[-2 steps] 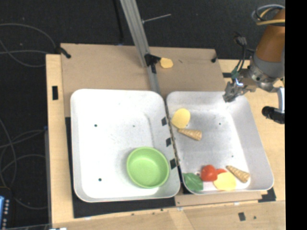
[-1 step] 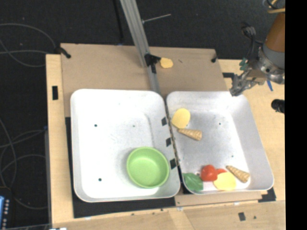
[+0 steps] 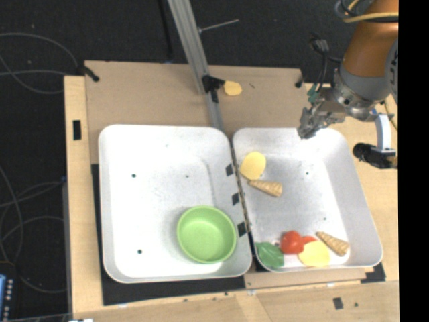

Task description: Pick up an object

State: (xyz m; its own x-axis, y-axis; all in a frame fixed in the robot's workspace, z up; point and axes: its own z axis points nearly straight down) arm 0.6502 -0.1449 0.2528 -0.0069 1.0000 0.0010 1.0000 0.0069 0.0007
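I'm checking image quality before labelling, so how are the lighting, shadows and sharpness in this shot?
Camera view: lighting is even, the white bins bright but not blown out; the green bowl casts only a faint shadow; the whole frame is slightly soft, so the gripper and the small toys lack fine detail; the floor around the bench is very dark.

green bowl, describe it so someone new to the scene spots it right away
Find the left white bin of the two. The green bowl sits in its near right corner, open side up. It is round, pale green and alone in that bin.
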